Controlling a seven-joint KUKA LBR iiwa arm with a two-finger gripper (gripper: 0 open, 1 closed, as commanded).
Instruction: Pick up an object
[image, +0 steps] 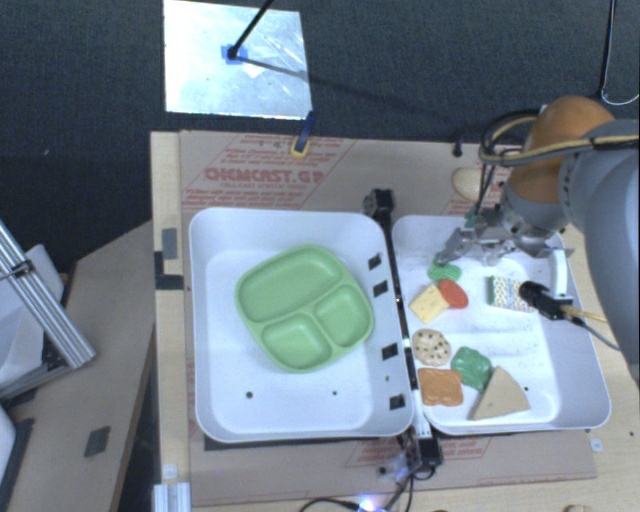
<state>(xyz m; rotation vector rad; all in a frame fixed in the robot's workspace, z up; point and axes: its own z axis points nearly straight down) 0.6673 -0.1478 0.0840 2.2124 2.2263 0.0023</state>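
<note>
My gripper (463, 243) hangs low over the far left part of the right bin (580, 360), reaching in from the right. Just below it lies a small green piece (445, 270), close to it, and I cannot tell if they touch. A red piece (455, 293) and a yellow cheese wedge (428, 302) lie beside that. Nearer the front are a speckled cookie (432, 346), an orange cracker (440, 386), a green lump (470, 365) and a tan wedge (500, 395). A patterned white block (505, 292) lies to the right.
The left bin (215, 300) holds a green divided plate (303, 307). A black divider with clips (395, 310) runs between the bins. The grey arm (600, 200) fills the right side above the right bin.
</note>
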